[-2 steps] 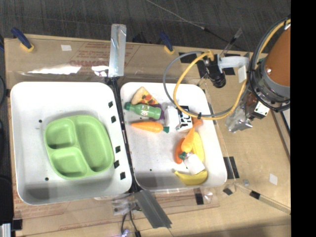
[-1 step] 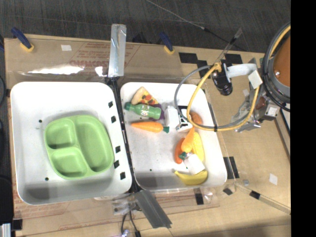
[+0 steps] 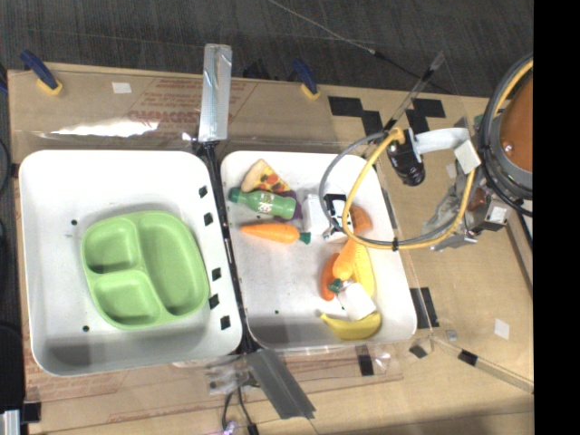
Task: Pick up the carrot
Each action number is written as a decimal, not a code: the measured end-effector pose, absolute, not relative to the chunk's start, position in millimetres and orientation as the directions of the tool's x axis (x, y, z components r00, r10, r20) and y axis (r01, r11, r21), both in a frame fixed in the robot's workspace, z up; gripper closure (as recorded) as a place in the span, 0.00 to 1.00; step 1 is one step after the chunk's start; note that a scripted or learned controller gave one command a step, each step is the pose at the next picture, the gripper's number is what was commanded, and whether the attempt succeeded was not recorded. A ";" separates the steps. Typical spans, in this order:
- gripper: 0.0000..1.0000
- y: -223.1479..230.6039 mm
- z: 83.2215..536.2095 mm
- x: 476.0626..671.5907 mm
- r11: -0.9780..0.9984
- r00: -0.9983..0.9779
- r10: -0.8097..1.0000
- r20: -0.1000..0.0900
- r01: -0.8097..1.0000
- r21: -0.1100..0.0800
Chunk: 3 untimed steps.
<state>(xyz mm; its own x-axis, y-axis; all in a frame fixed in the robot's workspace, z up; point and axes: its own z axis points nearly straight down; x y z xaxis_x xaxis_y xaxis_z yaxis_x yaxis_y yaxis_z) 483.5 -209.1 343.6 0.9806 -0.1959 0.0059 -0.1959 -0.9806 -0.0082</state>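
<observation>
Lying in right bin [image 3: 272,320], carrot [image 3: 270,233], gripper [image 3: 332,212] beside

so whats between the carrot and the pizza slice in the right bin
In the camera view, a green bottle lies on its side between the pizza slice above and the carrot below, close to both.

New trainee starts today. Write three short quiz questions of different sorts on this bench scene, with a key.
1. True or false: the carrot lies in the same bin as the green divided plate.
2. What lies just above the carrot in the view? A) green bottle B) banana C) spoon
3. Fill in: the pizza slice sits near the right bin's ___ left corner.

Key: 1 false; 2 A; 3 top.
</observation>
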 end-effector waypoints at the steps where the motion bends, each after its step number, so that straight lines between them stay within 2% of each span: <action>1: 1.00 -206.0 354.3 486.1 -0.981 0.981 -0.191 0.013 -0.191 -0.017; 2: 1.00 -209.9 365.9 494.6 -0.980 0.980 -0.198 0.007 -0.198 -0.008; 3: 1.00 -209.5 361.0 486.8 -0.980 0.981 -0.196 0.003 -0.196 -0.007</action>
